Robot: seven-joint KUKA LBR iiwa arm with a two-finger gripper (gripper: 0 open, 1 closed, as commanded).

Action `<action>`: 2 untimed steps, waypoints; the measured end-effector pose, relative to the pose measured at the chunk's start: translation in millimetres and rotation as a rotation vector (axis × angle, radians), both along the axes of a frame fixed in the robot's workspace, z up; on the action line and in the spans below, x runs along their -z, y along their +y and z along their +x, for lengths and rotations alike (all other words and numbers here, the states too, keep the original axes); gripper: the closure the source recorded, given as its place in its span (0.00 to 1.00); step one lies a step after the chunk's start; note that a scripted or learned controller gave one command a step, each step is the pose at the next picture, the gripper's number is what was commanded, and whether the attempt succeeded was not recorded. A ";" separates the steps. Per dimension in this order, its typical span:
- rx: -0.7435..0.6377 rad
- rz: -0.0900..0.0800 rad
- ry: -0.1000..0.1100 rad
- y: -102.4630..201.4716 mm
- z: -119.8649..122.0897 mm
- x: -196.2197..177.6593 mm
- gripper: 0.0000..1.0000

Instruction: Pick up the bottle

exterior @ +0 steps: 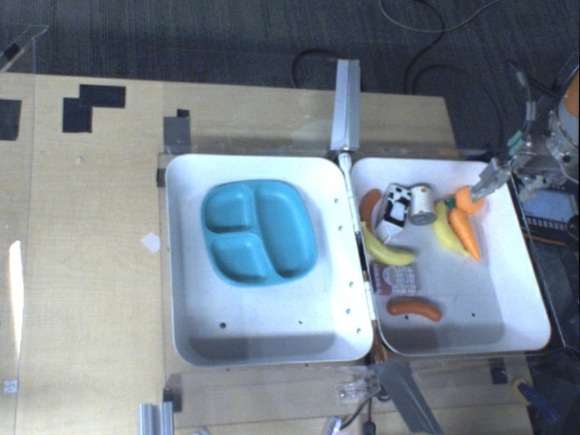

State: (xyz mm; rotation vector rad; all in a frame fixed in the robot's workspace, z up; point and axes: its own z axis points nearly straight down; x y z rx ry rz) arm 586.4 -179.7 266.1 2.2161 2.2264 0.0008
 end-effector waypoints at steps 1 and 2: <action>0.000 0.000 0.000 0.0 0.0 0.0 0.00; -0.070 -0.002 -0.004 -26.1 -75.6 35.9 0.00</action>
